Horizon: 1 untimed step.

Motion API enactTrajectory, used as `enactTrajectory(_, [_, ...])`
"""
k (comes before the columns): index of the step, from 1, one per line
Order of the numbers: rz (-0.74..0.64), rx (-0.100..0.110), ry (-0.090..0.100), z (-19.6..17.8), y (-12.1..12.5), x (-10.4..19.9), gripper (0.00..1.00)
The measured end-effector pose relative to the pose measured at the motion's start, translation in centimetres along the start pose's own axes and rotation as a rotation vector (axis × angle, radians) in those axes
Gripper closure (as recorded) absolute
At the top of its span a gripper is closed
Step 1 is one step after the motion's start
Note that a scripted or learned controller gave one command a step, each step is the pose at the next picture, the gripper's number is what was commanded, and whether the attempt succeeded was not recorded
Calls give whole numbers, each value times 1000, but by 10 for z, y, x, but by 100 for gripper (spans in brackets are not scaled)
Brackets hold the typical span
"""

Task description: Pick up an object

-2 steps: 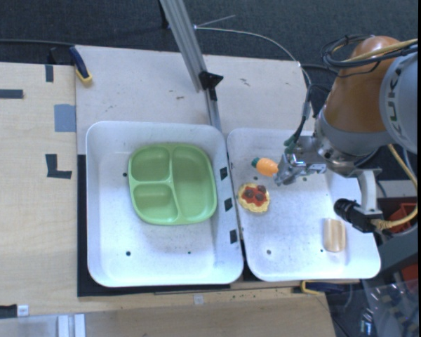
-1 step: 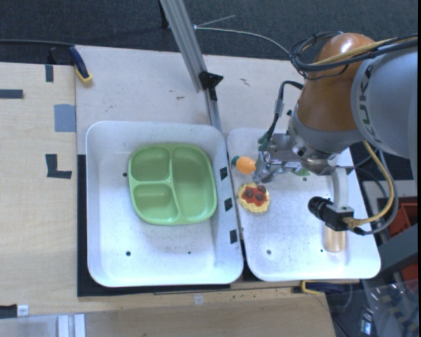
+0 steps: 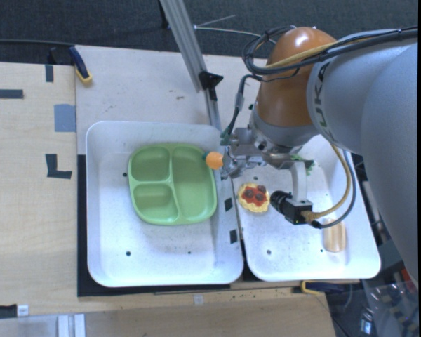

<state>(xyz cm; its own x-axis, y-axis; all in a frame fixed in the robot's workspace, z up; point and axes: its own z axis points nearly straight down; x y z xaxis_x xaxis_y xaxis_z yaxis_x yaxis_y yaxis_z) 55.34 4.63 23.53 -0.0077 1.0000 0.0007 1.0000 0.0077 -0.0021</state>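
A small orange ball (image 3: 214, 160) sits at the right edge of the green divided plate (image 3: 170, 185), close to the wall between the two bins. My gripper (image 3: 229, 162) hangs right beside the ball on its right, touching or nearly touching it, and the wrist hides how they meet. A small round toy tart with red topping (image 3: 253, 197) lies in the right bin just below the gripper. A tan bread-like piece (image 3: 333, 238) lies near the right bin's front right corner.
The left bin (image 3: 105, 209) holds the green plate in its middle. The right bin (image 3: 288, 258) lies partly under the arm and its cables (image 3: 340, 202). A metal pole (image 3: 186, 37) slants in from the top toward the bins' far edge.
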Motion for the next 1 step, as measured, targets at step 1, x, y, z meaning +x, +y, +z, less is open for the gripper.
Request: enactTrajectory(1, [1,-1,1,-1,24,49,100])
